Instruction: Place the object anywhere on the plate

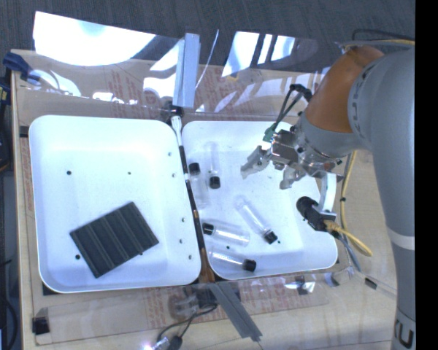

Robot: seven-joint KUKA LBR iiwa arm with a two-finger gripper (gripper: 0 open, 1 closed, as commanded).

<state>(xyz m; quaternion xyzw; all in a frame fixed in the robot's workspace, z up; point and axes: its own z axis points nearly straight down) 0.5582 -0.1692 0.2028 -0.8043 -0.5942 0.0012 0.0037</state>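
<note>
Clear vials (pixel 254 220), black-capped, several; scattered in the right bin (pixel 317 250), centre to lower middle of the frame; one lies slantwise near the bin's middle, cap toward lower right; one lies flat just right of the divider at about (pixel 223 231); one lies along the bin's lower edge (pixel 232 259); two more sit near the divider further up, caps dark, at about (pixel 213 177).

Plate (pixel 115 238), dark, ribbed, rectangular; lies tilted in the lower part of the left bin (pixel 95 152), left half of the frame; well apart from the vials; nothing resting on it.

Gripper (pixel 266 172), metallic; hangs over the upper right part of the right bin; fingers spread, nothing between them.

Arm (pixel 383 122), grey with an orange band; enters from the right of the frame.

Tabletop (pixel 285 308), pale wood; carries both bins; clear panels stand along the upper edge; cables trail at lower centre and at the right.
</note>
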